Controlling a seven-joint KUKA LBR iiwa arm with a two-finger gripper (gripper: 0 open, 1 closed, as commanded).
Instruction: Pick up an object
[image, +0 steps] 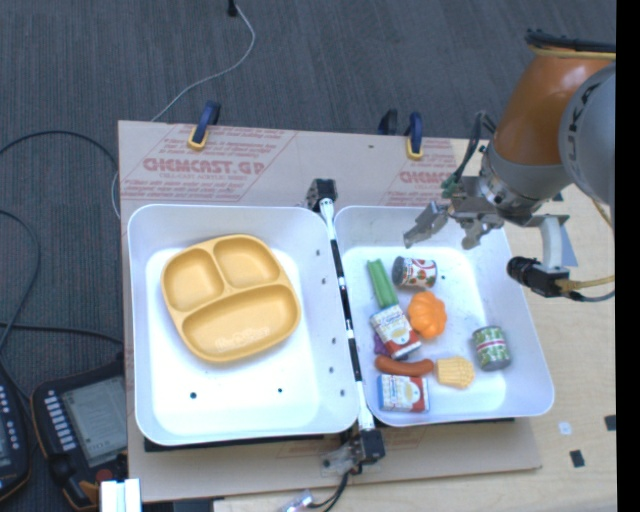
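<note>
Carton (403, 393) and cans fill right bin (530, 395); tray (232, 297) in left; fingers (424, 229) spread wide, holding nothing.

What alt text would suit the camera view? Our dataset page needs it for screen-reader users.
A grey-and-orange robot arm holds its open gripper above the right white bin, which contains toy food: a small can, an orange pumpkin, a green stick, a sausage and cartons. The left bin holds a yellow divided plate.
</note>
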